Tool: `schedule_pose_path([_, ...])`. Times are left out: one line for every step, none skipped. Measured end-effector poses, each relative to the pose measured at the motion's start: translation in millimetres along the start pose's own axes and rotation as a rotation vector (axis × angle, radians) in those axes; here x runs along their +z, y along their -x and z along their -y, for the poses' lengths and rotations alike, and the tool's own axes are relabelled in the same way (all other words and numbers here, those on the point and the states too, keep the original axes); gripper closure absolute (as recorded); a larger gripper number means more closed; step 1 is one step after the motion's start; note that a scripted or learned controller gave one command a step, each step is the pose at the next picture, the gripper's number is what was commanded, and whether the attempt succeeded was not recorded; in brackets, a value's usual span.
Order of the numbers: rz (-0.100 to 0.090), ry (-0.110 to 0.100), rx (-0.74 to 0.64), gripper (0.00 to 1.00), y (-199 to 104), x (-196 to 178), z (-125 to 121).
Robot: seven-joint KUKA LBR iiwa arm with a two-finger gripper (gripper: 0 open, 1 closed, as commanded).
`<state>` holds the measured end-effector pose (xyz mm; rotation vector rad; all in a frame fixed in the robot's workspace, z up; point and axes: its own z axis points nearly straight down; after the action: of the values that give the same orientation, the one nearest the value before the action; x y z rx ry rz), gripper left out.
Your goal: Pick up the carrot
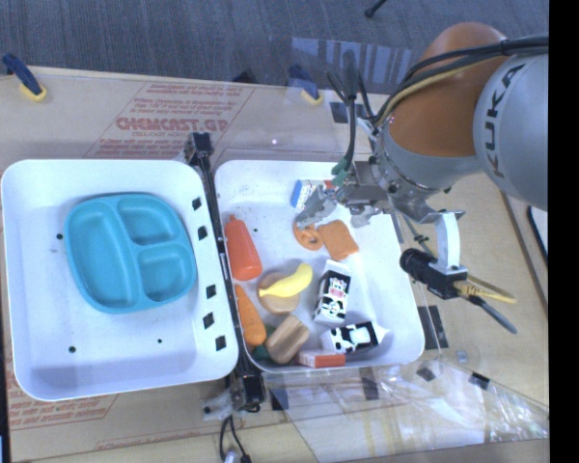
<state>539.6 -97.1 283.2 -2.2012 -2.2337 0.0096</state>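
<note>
Slim orange tapered carrot [250, 315] lies by right white bin's [401, 287] left wall, at 7 o'clock from metal two-finger gripper [320, 204]. Gripper state cannot be told. Descent best centred over carrot, wall avoided.

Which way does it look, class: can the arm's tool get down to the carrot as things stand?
Probably yes. The carrot lies uncovered by the right bin's left wall, open from above. The tool is across the bin; the wall and the banana beside the carrot leave tight room.
</note>
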Motion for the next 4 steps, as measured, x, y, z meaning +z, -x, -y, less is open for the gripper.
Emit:
schedule_pose_path([0.003, -0.004, -0.055, 0.0, -20, 51, -7])
schedule_pose_path([0.006, 0.001, -0.209, 0.0, 73, 61, -46])
schedule_pose_path([0.002, 0.005, -0.236, 0.0, 92, 191, -39])
schedule_pose_path([-0.004, 0.004, 0.193, 0.0, 113, 189, -81])
